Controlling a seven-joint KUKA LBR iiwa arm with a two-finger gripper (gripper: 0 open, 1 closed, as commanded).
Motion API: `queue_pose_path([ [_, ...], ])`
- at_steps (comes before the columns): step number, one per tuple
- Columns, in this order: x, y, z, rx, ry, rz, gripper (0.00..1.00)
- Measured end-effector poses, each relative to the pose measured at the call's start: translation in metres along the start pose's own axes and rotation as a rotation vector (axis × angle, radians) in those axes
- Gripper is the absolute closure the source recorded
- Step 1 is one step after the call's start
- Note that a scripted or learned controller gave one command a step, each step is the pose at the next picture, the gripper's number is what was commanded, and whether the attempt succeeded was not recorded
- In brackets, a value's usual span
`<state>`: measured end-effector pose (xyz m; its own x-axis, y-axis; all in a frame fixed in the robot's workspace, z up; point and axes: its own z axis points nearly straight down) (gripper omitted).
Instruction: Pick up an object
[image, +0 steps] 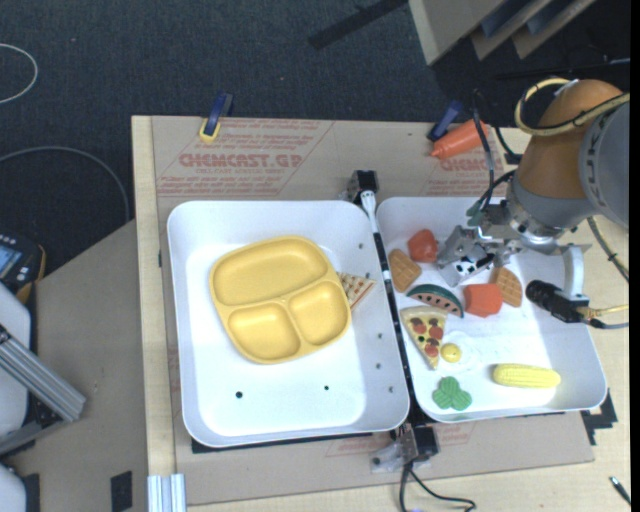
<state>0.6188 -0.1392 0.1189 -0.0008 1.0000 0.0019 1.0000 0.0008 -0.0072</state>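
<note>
Toys lay loose in the right bin (575, 345); none looked lifted. Gripper (470, 255) hung low over a black-and-white toy (464, 267), grasp not yet evident.

Toy foods (470, 330) scattered, right bin (575, 345)
</note>
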Motion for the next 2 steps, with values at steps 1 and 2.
queue_pose_path([
  [1,-0.003,0.005,0.013,-0.023,-0.008,0.002,0.00],
  [2,0.001,0.009,0.001,-0.033,-0.004,-0.002,1.00],
])
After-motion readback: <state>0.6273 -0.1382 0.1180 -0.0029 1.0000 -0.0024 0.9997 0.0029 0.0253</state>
